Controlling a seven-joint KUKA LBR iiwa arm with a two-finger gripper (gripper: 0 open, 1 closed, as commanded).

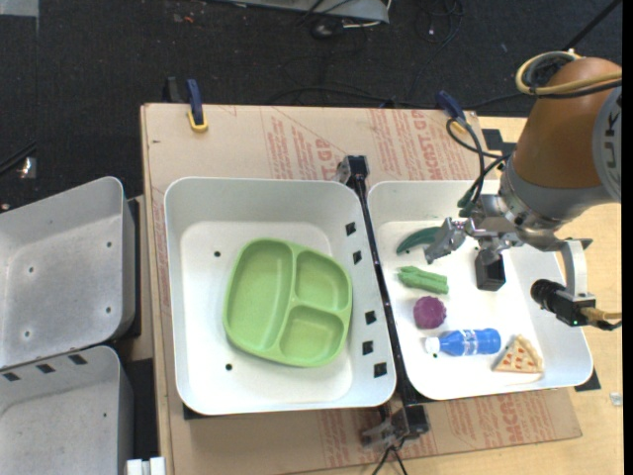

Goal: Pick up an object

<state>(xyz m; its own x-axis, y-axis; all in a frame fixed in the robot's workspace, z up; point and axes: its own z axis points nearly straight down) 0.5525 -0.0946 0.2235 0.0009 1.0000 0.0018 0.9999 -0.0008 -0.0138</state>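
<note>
Camera view: gripper (473,248) hangs over the right bin (579,364), finger state indiscernible. Green piece (423,280), purple ball (429,312) and blue bottle (469,342) crowd toward its seven o'clock; a descent may clip neighbours.

Two bins (188,295), one plate (289,303), five small toys (429,312).
</note>
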